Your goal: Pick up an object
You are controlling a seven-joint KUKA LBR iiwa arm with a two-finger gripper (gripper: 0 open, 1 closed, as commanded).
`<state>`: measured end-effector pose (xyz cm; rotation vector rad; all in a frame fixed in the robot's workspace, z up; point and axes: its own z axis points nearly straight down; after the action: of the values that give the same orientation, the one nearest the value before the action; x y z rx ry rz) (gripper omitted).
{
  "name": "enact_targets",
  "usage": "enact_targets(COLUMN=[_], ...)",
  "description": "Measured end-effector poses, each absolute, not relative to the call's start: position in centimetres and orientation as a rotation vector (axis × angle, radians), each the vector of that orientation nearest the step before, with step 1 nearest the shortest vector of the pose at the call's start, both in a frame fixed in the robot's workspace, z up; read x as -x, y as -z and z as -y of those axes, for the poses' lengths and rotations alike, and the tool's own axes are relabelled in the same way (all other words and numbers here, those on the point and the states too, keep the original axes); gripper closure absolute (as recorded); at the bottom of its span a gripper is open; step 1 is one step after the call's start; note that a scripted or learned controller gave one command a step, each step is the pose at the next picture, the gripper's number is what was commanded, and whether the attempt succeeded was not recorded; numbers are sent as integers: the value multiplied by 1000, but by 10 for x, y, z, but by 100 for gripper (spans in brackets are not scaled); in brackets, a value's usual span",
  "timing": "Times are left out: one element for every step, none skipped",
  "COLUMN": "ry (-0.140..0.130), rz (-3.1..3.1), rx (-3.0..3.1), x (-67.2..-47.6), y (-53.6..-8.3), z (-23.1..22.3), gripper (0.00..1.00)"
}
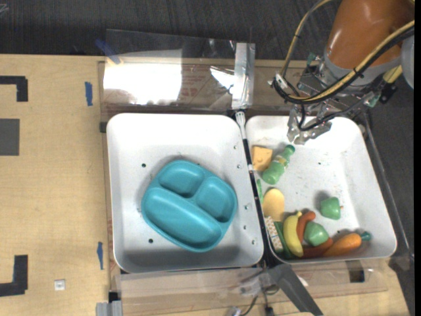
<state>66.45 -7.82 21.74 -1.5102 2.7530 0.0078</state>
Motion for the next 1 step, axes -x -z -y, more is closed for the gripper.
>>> enact_targets(ry=[1], rz=[-2189], rx=[2242], x=[-659], y=[-267], z=[85], gripper=[100])
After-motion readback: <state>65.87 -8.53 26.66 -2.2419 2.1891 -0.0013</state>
